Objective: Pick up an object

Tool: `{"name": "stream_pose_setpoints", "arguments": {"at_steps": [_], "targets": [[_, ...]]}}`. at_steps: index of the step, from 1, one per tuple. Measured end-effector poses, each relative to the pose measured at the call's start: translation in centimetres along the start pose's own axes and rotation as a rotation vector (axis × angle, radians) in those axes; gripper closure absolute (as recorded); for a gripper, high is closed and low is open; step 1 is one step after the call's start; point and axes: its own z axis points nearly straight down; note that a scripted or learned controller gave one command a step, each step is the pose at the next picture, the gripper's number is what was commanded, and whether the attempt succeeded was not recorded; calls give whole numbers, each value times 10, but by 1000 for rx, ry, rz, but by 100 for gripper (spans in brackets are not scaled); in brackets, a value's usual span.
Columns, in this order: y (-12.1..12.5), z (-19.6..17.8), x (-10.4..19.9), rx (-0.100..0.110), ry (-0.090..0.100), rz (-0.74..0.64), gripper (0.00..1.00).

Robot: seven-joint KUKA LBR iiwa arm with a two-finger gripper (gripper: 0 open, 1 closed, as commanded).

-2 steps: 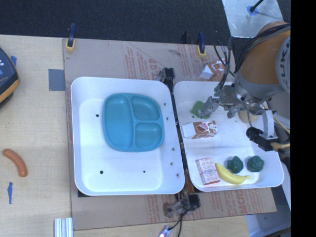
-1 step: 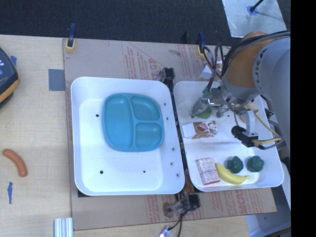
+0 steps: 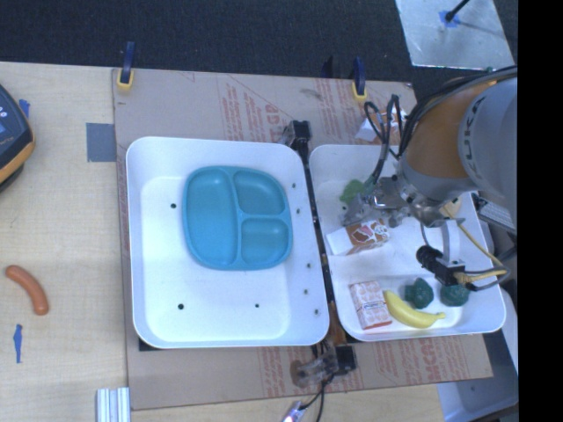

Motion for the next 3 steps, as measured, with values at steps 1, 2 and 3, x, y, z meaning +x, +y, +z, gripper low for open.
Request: {"name": "stream_pose_setpoints", "arguments": {"at_steps": [1, 2, 3], "targets": [[0, -10, -1, 1, -2, -2, 100], [0, -10, -1, 1, -2, -1, 0], [57, -1, 8, -2, 2, 1, 0]]}}
